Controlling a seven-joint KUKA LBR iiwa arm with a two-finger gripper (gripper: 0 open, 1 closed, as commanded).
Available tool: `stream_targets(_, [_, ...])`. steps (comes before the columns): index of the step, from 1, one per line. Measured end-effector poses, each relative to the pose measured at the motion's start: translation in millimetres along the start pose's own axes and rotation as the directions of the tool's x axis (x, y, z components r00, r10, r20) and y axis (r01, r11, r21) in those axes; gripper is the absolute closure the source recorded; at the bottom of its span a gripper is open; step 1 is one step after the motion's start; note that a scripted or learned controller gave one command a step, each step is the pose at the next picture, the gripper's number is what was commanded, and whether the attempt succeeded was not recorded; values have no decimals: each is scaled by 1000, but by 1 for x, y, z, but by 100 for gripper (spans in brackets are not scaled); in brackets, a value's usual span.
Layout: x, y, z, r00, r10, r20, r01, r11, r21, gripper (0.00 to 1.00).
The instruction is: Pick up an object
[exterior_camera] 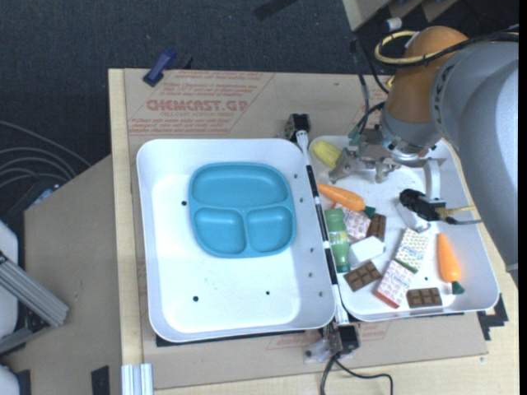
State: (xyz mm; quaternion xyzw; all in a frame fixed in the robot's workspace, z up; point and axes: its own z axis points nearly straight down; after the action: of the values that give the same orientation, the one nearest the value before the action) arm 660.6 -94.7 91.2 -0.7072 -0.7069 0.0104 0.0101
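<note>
Camera view from above gives us two white bins side by side. The left bin (239, 290) holds a blue divided tray (243, 208). The right bin (478, 263) holds the clutter. The gripper (365, 171) hangs low over the far end of that bin, and we cannot tell whether it is spread or pressed together. Nothing shows in its grasp. Just to its left lies a yellow corn cob (325, 152), and just in front of it an orange carrot (342, 196). Nearer us we find a green bottle (335, 230), a white block (362, 253), a brown chocolate bar (362, 276) and a pink packet (394, 282). A second carrot (449, 257) lies by the right wall.
</note>
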Motion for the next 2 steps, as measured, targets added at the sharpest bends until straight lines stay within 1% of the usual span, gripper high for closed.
stream_targets(1, [0, 1, 10, 1000, -3, -5, 3, 1000, -1, 0])
stream_targets(2, [2, -42, 8, 1000, 0, -1, 0, 1000, -27, 0])
